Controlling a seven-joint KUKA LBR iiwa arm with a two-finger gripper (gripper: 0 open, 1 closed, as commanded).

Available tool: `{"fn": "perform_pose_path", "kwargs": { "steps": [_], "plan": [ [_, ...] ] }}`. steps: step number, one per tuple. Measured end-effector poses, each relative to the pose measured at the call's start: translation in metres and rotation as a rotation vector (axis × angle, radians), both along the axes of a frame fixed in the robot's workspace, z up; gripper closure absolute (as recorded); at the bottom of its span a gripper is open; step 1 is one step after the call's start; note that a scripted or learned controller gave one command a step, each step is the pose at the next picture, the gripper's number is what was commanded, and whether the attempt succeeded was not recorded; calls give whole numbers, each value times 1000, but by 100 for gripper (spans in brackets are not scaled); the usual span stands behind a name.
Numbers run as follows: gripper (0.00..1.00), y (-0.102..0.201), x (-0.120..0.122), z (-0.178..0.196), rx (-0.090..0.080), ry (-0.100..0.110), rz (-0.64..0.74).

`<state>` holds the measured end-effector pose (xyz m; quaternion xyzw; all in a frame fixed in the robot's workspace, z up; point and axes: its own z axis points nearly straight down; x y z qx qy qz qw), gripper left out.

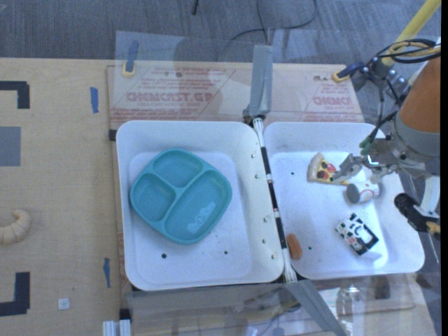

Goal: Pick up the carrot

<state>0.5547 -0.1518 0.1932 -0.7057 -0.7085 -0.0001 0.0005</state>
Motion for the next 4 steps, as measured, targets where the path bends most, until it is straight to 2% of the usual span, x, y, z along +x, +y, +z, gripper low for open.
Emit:
{"fn": "perform_pose_path", "kwargs": {
  "steps": [1, 2, 3, 4],
  "plan": [
    [0, 10, 68, -105, -3, -9, 138],
    [100, 10, 69, -94, -4, -14, 136],
    [100, 22, 15, -105, -2, -7, 56],
    [100, 15, -65, 21, -2, -1, -234]
  ]
}}
